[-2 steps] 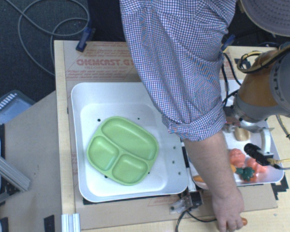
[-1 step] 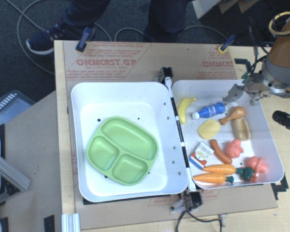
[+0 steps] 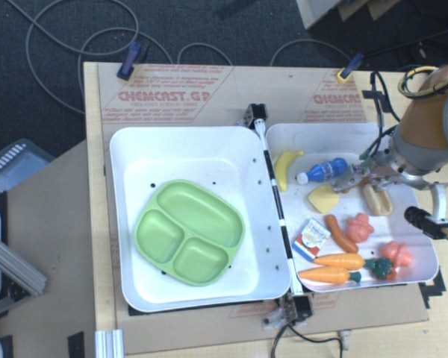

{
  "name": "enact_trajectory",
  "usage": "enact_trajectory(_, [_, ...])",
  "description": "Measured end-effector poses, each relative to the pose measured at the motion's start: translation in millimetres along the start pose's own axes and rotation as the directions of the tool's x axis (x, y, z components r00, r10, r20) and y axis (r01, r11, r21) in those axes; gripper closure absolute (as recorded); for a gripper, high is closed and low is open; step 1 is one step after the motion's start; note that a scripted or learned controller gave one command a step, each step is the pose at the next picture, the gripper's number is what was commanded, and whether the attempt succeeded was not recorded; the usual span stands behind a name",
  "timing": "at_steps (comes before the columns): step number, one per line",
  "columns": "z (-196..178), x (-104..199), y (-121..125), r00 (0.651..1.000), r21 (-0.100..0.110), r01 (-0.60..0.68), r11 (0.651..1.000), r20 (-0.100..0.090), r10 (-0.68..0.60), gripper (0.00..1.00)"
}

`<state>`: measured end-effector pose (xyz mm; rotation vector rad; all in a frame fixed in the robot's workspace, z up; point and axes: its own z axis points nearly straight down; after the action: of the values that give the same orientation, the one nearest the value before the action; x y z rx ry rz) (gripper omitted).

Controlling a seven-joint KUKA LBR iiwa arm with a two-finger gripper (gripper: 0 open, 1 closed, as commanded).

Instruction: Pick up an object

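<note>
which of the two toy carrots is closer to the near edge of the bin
The lower carrot, lying just beneath the other carrot and closest to the right bin's front rim.

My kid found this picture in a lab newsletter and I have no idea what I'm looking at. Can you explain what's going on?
One camera fixed above a workbench looks down at a slant. Two shallow white bins sit side by side. The left bin holds a green divided plate. The right bin holds toy food and small items: a banana, a blue bottle, a yellow piece, a sausage, two carrots, a small carton and some pink pieces.

The grey and orange machine at the right is a robot arm. Its end effector, the grasping part, is down among the items next to the bottle. Its job is to pick something up, but I cannot tell from this angle whether it holds anything.
</note>
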<state>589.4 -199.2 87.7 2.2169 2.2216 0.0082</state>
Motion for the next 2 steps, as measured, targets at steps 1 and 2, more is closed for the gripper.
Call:
enact_trajectory(1, [3,16,38,1.000,0.003,0.000,1.000,0.002,0.000,0.00])
enact_trajectory(2, [-7,16,38,1.000,0.001,0.000,1.000,0.005,0.000,1.00])
